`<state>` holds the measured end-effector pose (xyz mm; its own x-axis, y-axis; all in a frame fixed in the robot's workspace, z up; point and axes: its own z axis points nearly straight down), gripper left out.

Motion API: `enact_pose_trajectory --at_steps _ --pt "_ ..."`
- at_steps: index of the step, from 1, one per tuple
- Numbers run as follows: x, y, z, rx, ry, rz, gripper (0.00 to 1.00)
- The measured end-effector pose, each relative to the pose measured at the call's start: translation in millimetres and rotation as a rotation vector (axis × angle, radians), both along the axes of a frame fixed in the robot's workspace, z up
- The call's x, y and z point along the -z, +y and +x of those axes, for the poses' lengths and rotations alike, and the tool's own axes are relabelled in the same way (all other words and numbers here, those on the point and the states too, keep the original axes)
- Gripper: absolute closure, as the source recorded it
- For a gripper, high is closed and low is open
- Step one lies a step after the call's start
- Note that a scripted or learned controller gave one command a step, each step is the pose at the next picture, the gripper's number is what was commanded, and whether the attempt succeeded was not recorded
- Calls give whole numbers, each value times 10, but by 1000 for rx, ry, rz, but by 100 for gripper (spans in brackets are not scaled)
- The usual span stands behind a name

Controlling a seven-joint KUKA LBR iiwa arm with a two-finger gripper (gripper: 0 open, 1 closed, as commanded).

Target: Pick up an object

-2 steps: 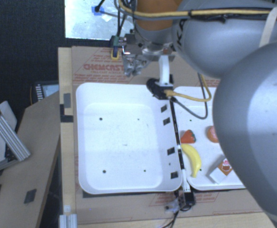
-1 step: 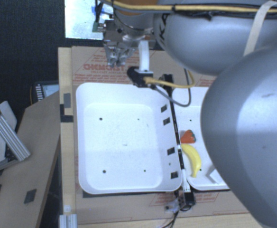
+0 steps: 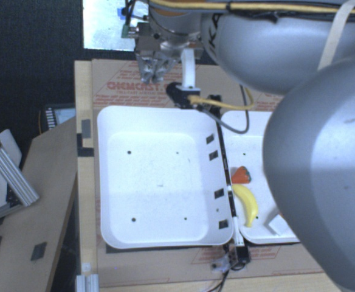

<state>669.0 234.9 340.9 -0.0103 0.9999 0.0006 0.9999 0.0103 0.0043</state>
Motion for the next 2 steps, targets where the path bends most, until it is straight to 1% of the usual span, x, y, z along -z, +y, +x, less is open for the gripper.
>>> enact_pose_trajectory --at_steps 1,2 --pt "1803 -96 -234 11 20 -6 100" --pt "1694 -84 -191 10 4 0 0"
